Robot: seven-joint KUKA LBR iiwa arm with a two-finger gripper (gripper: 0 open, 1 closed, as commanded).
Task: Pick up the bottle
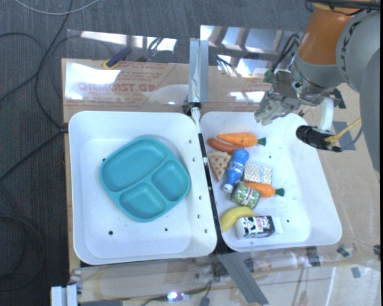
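Counter's got two white bins, and the claw [272, 110] (can't tell its state) hovers up-right of the blue bottle [236, 168], so I'd drop squarely across its body.

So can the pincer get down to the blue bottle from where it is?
Probably yes: the pincer hangs above the right bin's far side, nothing covers the bottle, though a carrot and waffle crowd it.

You've got faint red print on the cardboard sheet [124, 89] behind the left bin [76, 190], too blurred to read. Labels on the bottle [236, 168] and carton [255, 226] are illegible too.
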